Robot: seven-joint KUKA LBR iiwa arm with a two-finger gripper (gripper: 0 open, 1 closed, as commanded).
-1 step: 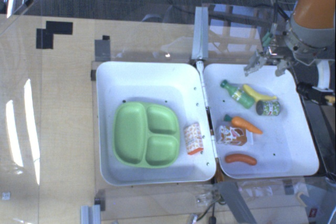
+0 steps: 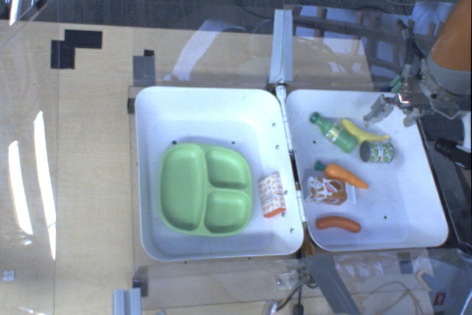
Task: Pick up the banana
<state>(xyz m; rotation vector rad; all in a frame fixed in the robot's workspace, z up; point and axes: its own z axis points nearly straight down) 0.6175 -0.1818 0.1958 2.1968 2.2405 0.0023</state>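
The yellow banana (image 2: 363,133) lies in the right bin (image 2: 420,210), near its back edge, between a green bottle (image 2: 333,131) and a small green-labelled can (image 2: 377,152). My gripper (image 2: 391,113) hangs just behind and slightly right of the banana. Its fingers are spread open with nothing between them. One fingertip (image 2: 375,111) sits close above the banana's far end. The arm's orange band shows at the right edge.
The right bin also holds a carrot (image 2: 345,173), a brown snack packet (image 2: 327,191) and a red sausage (image 2: 338,223). In the left bin (image 2: 155,122) are a green divided plate (image 2: 205,188) and a small carton (image 2: 271,195).
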